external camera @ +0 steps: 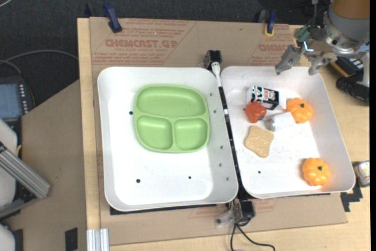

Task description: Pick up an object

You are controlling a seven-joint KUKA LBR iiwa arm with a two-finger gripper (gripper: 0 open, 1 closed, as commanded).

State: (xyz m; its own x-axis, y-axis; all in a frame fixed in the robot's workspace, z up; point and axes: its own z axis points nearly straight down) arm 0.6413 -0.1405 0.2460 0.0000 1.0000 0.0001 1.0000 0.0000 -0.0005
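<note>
Tool [301,63] spread apart, gripping nothing, above right bin [335,126] far edge. Cardboard [147,38] under the bins reads "CHEMCAST GP". Black-white carton [265,96] print unreadable.

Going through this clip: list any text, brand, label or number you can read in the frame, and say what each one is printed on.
"CHEMCAST. G.P", red print, reading roughly so, on the brown board behind the left bin.
More red print on the same board behind the right bin: too blurred to read.
Smaller red lines around the brand name: too small to read.
Black-and-white packet in the right bin: markings not legible.

grey arm [346,23], orange band
</note>
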